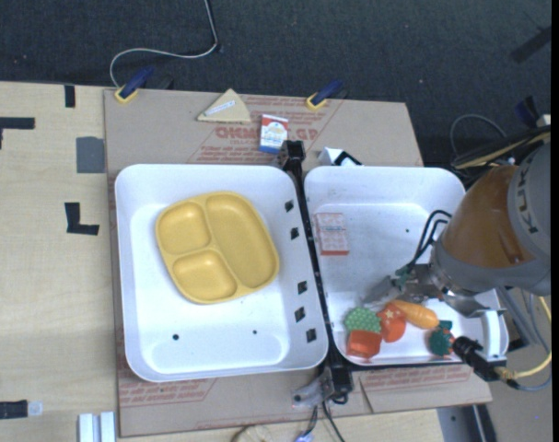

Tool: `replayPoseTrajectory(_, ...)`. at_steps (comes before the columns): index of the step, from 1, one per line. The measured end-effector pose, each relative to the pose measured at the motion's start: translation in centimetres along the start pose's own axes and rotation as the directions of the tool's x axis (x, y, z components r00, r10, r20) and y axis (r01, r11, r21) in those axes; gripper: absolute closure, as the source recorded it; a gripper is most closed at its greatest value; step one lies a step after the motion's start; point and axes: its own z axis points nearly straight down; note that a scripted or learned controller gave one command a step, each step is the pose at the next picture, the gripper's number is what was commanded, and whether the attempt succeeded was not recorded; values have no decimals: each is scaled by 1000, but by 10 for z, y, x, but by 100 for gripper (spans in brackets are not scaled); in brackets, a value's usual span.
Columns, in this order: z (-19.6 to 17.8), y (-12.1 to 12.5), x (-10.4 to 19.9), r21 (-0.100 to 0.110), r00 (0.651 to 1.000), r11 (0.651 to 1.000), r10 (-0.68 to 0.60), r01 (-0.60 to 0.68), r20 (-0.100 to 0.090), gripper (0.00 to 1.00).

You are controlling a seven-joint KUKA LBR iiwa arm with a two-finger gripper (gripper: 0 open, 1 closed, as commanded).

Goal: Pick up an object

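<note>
hand [401,284] low in the right bin [380,187] — can't tell its grip | toy carrot [415,314] just below the hand, toy tomato [392,324] and green toy [361,319] beside it | yellow divided plate [216,246] well off to its left — in the left bin [141,274]

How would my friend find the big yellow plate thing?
Look in the left white bin. The yellow tray lies in its upper middle, alone, with three compartments. The small toys are all in the other bin.

Tray [216,247] in left bin [132,247]
</note>
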Motion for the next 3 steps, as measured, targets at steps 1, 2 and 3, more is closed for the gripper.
replayPoseTrajectory(1,-10,1,-1,-2,1000,1000,1,-1,3,100)
replayPoseTrajectory(2,-28,-2,-1,6,1000,1000,1,-1,-2,100)
replayPoseTrajectory(3,-69,16,53,6,1000,1000,-1,1,-2,100)
